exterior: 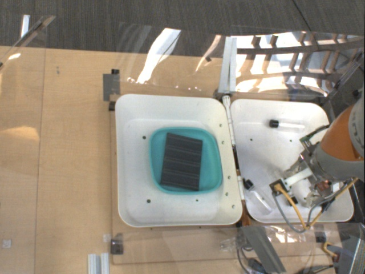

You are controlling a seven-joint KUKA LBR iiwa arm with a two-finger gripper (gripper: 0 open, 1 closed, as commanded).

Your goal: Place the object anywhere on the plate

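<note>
Nearest you, the gripper [296, 190] hung low over the right bin [256, 116], and I couldn't tell its state. Beyond, the dark ridged block [182, 161] lay flat on the teal plate [212, 170] in the left bin [131, 153]. Placement looked done; you only needed to verify.

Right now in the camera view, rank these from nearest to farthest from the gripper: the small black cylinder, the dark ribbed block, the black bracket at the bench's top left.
From the gripper:
1. Small black cylinder, right bin, upper part.
2. Dark ribbed block, on the teal plate, left bin.
3. Black bracket, beyond the left bin's top-left corner.
</note>
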